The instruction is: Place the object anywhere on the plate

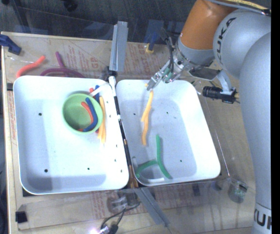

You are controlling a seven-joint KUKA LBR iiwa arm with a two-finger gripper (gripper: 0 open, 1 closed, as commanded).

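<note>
Wooden counter (76, 52), pale and printed with red lettering, carries two shallow white bins side by side. A grey metal bar (118, 45) stands at the far edge above the seam between the bins. Loose on the counter near its far left corner: an orange strip (30, 66), a purple strip (62, 71), a blue clamp (7, 44). Dark carpet lies beyond the far edge, with a chair base on it.

Left bin (47, 150): a green plate (80, 112) sits toward its far right, with a red strip (88, 110) and a blue strip across it. Orange strips (101, 123) lie just beside the plate's right rim, near the bin wall.

Right bin (189, 145): a long orange strip (146, 118), the object, hangs or lies in the far half, running from the far edge toward the middle. A green strip (162, 157) curls at the near edge by the near left corner.

The arm (242, 38) comes in from the right; the jaws (158, 78) are over the far edge of the right bin. The upper end of the long orange strip meets the jaw tips, narrow about it, so they appear to pinch that end. The strip trails from them toward the near side, well apart from the plate.
</note>
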